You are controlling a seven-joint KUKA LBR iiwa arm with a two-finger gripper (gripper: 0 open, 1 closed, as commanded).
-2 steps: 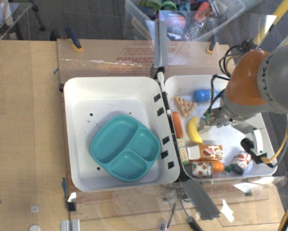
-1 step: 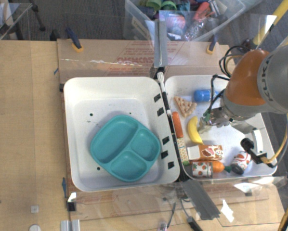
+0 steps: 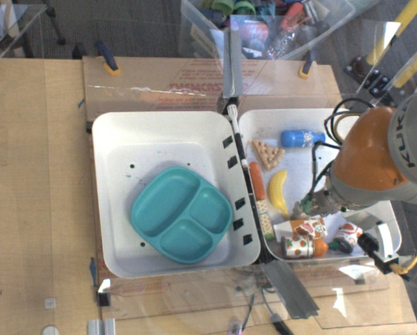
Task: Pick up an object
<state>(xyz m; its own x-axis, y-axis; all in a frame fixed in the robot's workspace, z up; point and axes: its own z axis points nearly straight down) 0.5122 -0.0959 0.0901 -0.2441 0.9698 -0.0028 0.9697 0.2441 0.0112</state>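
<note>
The grey arm (image 3: 379,155) reaches over the right bin (image 3: 390,232), its hand (image 3: 312,206) lowered near the bin's front.

Teal plate (image 3: 182,215), yellow banana (image 3: 279,190), blue bottle (image 3: 299,139) (bins (image 3: 111,187) white).

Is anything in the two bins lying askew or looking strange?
Only the teal divided plate in the left bin: it sits turned at an angle to the bin's walls. The toy food in the right bin is loosely scattered.
</note>
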